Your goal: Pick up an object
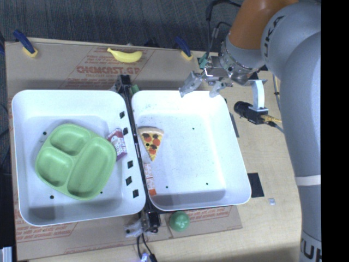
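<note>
From the camera view, the pincer (pixel 202 88) hangs over the far rim of the right bin (pixel 218 146), its fingers spread with nothing between them. A pizza slice toy (pixel 151 142) lies at 9 o'clock in that bin, touching its left wall. In the left bin (pixel 27 146) a green divided plate (pixel 75 160) fills the middle, with a small red packet (pixel 116 141) just beside it at 2 o'clock. On the surface (pixel 256 152) a yellow banana (pixel 125 54) rests at 12 o'clock beyond the bins and a green ball (pixel 178 221) at 6 o'clock
</note>
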Robot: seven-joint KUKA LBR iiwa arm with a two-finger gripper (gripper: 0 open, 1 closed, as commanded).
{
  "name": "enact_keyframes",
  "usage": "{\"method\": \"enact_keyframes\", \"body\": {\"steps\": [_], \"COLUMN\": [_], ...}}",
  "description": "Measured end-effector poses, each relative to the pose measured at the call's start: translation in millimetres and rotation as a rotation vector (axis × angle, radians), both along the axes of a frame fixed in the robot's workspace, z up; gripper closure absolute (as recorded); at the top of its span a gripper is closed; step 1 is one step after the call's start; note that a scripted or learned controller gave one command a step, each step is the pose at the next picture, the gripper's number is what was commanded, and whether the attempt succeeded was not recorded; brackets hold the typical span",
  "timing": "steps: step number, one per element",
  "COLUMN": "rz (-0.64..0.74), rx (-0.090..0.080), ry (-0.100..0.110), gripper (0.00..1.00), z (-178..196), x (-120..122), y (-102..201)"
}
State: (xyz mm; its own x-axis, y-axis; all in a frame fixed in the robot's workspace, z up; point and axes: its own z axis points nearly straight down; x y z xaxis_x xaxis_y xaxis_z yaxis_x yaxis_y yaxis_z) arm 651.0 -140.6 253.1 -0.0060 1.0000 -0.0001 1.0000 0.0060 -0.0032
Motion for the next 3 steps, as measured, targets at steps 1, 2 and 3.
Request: {"method": "enact_keyframes", "body": {"steps": [1,2,3], "rz": [-0.001,0.003,-0.002], "rx": [0.000,0.000,0.000], "ry": [0.005,0.002,-0.002], "gripper": [0.00,1.00,1.00], "z": [-144,-131,-38], "x": [4,6,-82], "y": [-28,-28,-41]}}
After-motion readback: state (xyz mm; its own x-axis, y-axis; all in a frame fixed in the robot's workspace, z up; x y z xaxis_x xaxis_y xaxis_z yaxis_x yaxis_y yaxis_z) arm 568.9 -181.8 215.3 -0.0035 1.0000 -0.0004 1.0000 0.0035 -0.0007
